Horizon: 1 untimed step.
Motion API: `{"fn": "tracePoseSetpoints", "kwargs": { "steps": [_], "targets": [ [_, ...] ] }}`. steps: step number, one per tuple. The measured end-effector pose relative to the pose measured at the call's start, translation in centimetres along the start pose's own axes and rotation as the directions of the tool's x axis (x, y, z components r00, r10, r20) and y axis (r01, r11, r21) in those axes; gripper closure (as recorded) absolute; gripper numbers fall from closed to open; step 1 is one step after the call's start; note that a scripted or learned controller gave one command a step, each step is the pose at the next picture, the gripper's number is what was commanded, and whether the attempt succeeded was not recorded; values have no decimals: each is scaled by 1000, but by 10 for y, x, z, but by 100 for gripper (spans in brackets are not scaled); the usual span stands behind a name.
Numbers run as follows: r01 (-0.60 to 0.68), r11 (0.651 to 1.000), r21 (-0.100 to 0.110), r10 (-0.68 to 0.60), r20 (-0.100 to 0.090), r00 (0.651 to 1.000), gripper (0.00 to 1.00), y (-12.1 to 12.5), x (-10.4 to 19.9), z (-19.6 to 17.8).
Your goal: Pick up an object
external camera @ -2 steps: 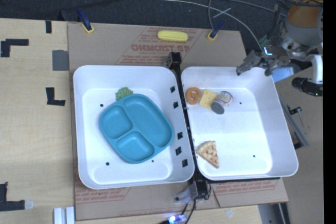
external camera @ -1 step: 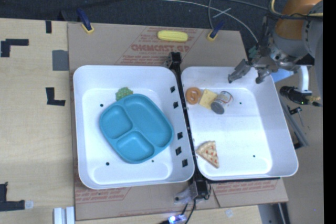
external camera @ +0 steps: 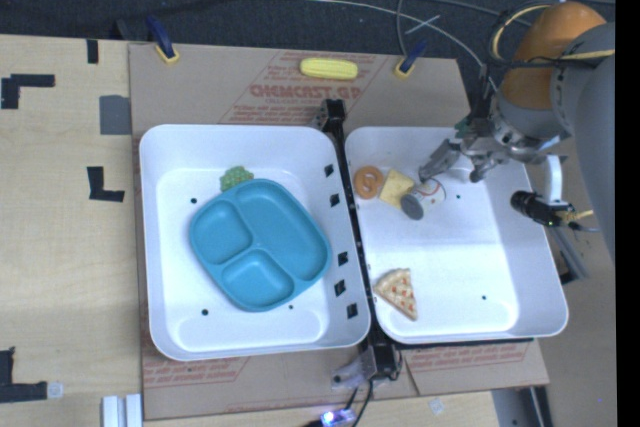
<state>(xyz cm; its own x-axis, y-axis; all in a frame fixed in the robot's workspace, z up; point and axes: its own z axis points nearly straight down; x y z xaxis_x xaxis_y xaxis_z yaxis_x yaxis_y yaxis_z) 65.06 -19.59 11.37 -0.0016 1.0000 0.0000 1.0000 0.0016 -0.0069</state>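
While three small things lie bunched in the upper left of the right bin (external camera: 520,315), none of them sits between the gripper's fingers. They are a round donut (external camera: 368,182), a yellow cheese wedge (external camera: 397,186) just right of it and touching it, and a grey cylinder (external camera: 412,206) below the wedge's right end. A pizza slice (external camera: 397,293) lies apart, low near the bin's left wall. The gripper (external camera: 432,178) hangs just right of the cylinder, slanted down toward the left; whether its fingers are spread or closed cannot be told. The arm (external camera: 545,65) comes in from the right with its orange band above the wrist. The left bin (external camera: 160,215) holds a blue divided plate (external camera: 260,243) with a green piece (external camera: 236,178) at its upper left edge. A yellow corn cob (external camera: 328,68) lies on the cardboard (external camera: 200,85) behind the bins.
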Motion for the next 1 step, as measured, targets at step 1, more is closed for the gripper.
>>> {"fn": "tracePoseSetpoints", "kwargs": {
  "steps": [1],
  "targets": [
    [2,1000,-6,-2,2,1000,100,2,0,-15]
  ]
}}
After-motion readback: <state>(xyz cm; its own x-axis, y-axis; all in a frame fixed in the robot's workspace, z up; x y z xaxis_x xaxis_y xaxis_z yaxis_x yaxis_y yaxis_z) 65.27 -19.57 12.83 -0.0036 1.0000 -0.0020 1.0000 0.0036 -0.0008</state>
